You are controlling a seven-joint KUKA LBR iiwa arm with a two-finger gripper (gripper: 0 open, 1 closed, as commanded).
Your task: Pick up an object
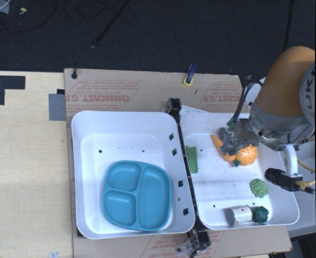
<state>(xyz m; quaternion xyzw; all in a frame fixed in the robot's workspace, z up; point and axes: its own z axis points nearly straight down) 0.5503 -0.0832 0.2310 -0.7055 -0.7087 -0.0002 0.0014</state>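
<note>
In the right bin [211,208] my gripper [231,142] is low over an orange toy [245,155], with its dark fingers at the toy's left end. I cannot make out how far apart the fingers stand or whether the toy is between them. A green block [191,159] lies flat near the bin's left wall. A green knobbly ball [259,187] sits to the right, and a grey and white cylinder [238,215] with a dark teal piece [261,214] beside it lies at the front.
The left bin [88,144] holds a blue divided plate [137,195]. A black divider [180,160] with clips runs between the bins. The arm's orange band [287,82] looms over the right bin's back right corner. Brown cardboard [131,90] underlies both bins.
</note>
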